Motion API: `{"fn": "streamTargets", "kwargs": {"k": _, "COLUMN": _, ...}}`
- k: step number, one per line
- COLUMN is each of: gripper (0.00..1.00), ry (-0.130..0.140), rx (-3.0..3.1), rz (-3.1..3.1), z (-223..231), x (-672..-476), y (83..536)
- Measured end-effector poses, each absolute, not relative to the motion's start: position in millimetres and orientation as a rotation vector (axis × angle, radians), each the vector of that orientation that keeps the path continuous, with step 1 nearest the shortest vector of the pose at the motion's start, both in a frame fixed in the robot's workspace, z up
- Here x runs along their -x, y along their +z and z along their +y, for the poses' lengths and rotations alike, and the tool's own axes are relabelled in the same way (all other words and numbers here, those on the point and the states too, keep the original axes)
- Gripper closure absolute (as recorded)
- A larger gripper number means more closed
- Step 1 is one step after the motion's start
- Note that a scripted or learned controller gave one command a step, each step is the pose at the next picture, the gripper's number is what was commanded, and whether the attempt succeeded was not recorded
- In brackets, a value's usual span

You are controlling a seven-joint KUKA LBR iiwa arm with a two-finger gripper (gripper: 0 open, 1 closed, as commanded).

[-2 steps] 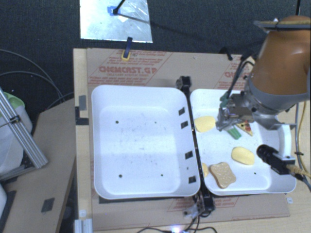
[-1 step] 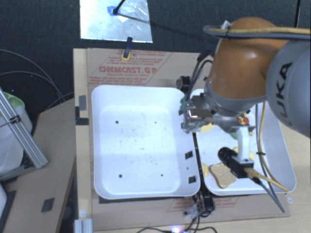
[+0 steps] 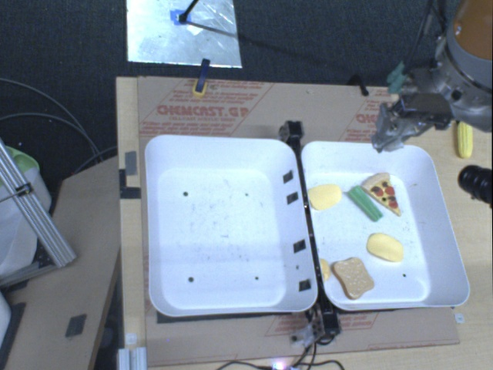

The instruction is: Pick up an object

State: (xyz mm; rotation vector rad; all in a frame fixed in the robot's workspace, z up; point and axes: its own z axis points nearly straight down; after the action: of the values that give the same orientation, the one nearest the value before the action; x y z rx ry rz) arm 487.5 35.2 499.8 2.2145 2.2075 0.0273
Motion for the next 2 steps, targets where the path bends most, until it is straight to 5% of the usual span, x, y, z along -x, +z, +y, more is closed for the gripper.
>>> {"fn": "streamTargets", "kwargs": {"k": 1, "gripper": 1.00, "ry": -0.007, "rx": -2.217, "rz": 2.232, "z": 73, "x": -486.1, "y": 402}}
{"fn": "streamTargets", "kwargs": {"k": 2, "gripper": 1.00, "ry": 0.008, "rx": -2.208, "rz": 2.229, "z": 71, "x": -487.7, "y": 418}}
